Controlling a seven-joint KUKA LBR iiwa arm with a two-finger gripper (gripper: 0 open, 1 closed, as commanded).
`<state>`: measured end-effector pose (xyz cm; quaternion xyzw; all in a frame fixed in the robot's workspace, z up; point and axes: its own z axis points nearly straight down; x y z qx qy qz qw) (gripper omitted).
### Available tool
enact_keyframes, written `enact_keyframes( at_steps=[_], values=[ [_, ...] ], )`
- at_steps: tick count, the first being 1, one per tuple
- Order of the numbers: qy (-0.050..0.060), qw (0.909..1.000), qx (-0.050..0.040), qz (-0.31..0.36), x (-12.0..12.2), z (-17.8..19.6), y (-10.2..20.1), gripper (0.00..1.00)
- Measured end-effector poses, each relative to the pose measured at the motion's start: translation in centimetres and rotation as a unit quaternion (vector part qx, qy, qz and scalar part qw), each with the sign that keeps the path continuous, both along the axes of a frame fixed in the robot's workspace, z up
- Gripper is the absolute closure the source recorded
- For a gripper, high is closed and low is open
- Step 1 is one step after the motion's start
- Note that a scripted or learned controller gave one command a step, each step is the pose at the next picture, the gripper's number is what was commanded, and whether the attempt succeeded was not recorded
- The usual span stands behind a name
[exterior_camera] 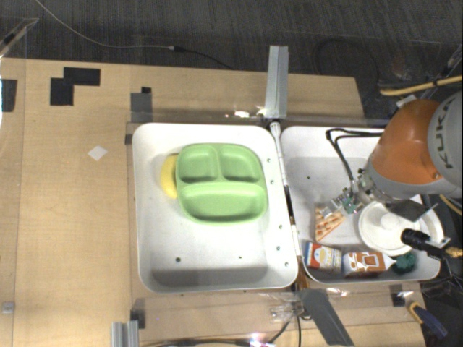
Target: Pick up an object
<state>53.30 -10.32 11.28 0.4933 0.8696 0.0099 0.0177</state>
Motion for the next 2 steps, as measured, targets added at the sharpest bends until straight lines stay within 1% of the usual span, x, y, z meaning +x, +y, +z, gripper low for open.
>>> enact_keyframes(
  at_steps=[1, 2],
  values=[
    [0.006, 1.0, 0.0006, 0.0, -0.4, -0.6, 0.0, 0.0],
    [0.019, 0.9997, 0.0008, -0.015, -3.4, -0.7, 0.7, 0.0]
  ],
)
